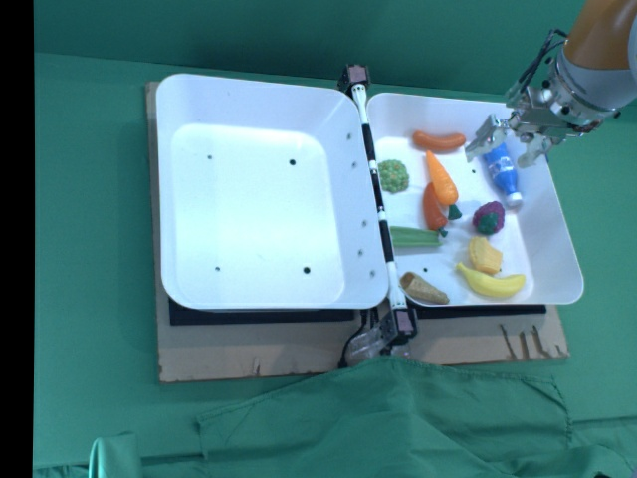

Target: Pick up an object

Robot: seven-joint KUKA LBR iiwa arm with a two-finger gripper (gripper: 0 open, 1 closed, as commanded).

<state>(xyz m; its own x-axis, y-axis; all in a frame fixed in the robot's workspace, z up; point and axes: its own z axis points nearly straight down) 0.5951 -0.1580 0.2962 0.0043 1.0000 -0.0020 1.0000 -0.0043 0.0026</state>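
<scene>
In the camera view, the pincer (pixel 510 141) is seen over the far right part of the right bin (pixel 563 257), with its two fingers spread apart and nothing grasped between them. The blue bottle (pixel 504 175) lies directly under the pincer, between the two fingers, with its white cap turned toward the near side. Several other toy foods are kept in the same bin: a red sausage (pixel 439 140) near the far wall, a green broccoli (pixel 394 175), two orange carrots (pixel 438 189) touching each other, a green okra (pixel 417 236), a purple berry (pixel 488 217), a yellow corn piece (pixel 485 256), a yellow banana (pixel 492 284) and a brown cone-shaped piece (pixel 425 288). The left bin (pixel 261 193) is placed just beside the right one on the green table (pixel 90 217).
</scene>
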